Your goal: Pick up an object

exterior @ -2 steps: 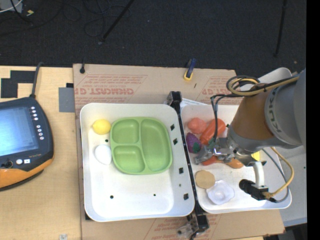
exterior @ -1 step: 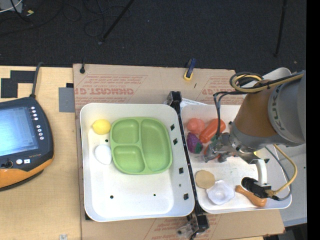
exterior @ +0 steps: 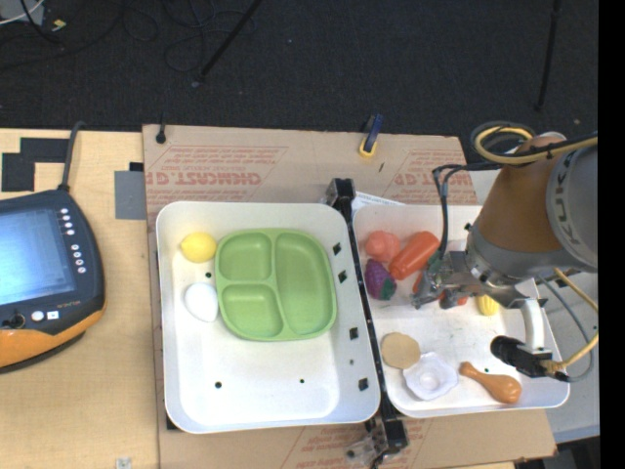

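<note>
Whether the gripper (exterior: 439, 291) is spread or clenched cannot be told, as it hangs low in the right bin (exterior: 459, 404), just right of the purple toy (exterior: 379, 278) and the orange carrot (exterior: 414, 253). With the pink piece (exterior: 382, 245) crowding them at the far left of that bin, a descent here could, I judge, nudge one toy aside or pinch two together, so the grasp slips.

Grey arm (exterior: 576, 203), orange band, black cables
</note>
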Available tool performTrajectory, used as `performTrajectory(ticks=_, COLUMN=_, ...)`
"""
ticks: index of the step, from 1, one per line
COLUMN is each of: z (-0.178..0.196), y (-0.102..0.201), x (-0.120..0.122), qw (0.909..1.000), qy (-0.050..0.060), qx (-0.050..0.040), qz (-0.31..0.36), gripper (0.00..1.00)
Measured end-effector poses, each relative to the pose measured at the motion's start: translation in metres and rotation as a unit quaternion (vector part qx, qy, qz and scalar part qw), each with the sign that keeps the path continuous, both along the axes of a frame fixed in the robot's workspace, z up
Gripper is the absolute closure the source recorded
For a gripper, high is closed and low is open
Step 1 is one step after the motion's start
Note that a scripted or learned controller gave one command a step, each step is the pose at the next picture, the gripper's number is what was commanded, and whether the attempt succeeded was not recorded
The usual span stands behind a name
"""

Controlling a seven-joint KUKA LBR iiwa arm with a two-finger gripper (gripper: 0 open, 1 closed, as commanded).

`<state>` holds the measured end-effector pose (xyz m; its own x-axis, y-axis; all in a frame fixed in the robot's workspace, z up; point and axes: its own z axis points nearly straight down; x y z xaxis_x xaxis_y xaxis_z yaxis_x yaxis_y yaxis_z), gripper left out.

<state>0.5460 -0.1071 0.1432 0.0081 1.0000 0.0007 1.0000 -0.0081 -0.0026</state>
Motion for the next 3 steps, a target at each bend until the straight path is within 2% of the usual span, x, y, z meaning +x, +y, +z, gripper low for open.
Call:
performTrajectory(ticks=1, z=0.060, y=0.001, x=0.006, qw=1.0000, qy=-0.001, qx=-0.0003, qz=0.004, gripper=1.00)
performTrajectory(ticks=2, z=0.085, y=0.000, x=0.006, qw=1.0000, qy=-0.001, qx=-0.0002, qz=0.004, gripper=1.00)
performTrajectory(ticks=3, z=0.077, y=0.037, x=-0.018, qw=1.0000, qy=0.002, qx=0.0006, qz=0.004, gripper=1.00)
